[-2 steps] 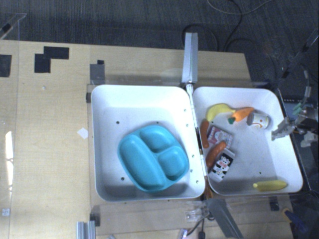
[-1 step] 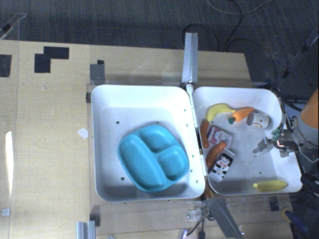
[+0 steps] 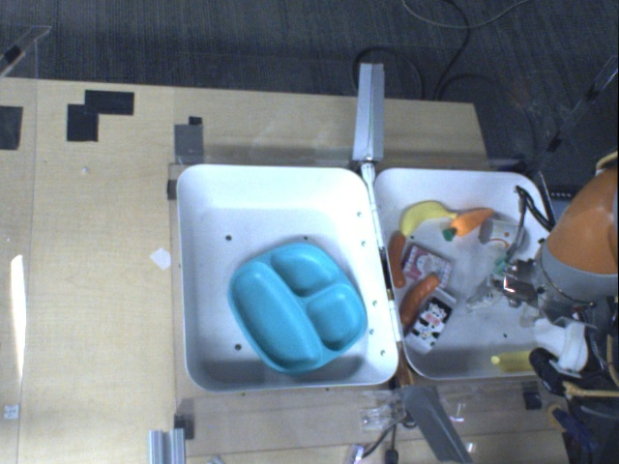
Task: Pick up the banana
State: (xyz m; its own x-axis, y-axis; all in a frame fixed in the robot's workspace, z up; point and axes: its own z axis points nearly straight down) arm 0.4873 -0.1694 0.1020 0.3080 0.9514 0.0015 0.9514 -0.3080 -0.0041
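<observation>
yellow banana [image 3: 422, 216] lies at the far left of the right bin [image 3: 503, 341], just beside a carrot [image 3: 470, 222] and apart from my gripper [image 3: 505, 280], which hangs over mid-bin. i judge this the approach step; whether the jaws are apart or together i cannot tell. next i'd move far-left and come down over the banana, avoiding the carrot.

Left bin [image 3: 203, 259] holds a blue divided plate [image 3: 295, 304]. Right bin [image 3: 464, 351] has a carrot [image 3: 468, 222], a reddish sausage [image 3: 418, 298], a small printed packet [image 3: 422, 260] and a black-and-white card [image 3: 432, 319]. Cables [image 3: 455, 8] lie on dark floor beyond the bench.
</observation>
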